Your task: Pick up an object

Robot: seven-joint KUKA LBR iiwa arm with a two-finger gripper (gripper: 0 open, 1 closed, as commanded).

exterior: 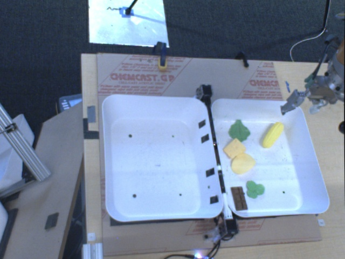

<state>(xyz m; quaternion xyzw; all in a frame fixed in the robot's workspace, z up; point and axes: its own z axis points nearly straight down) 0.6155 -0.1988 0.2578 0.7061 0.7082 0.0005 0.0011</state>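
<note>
The right bin [294, 171] holds several small items. A green leafy piece [239, 129] lies near its upper left, and a yellow oblong piece [273, 135] to the right of it. A yellow wedge [234, 148] and a round yellow piece [243, 164] lie close together below. A small green piece [255, 189] and a brown bar [239, 198] rest near the front. My gripper [302, 106] hangs above the bin's far right corner, open, nothing between its fingers, up and right of the yellow oblong piece.
The left bin [156, 161] sits beside the right one, joined by a black-clipped divider [213, 144]. A cardboard sheet [145, 74] lies under both bins. A metal plate [126, 15] lies at the back, and a cable [307, 42] hangs at the upper right.
</note>
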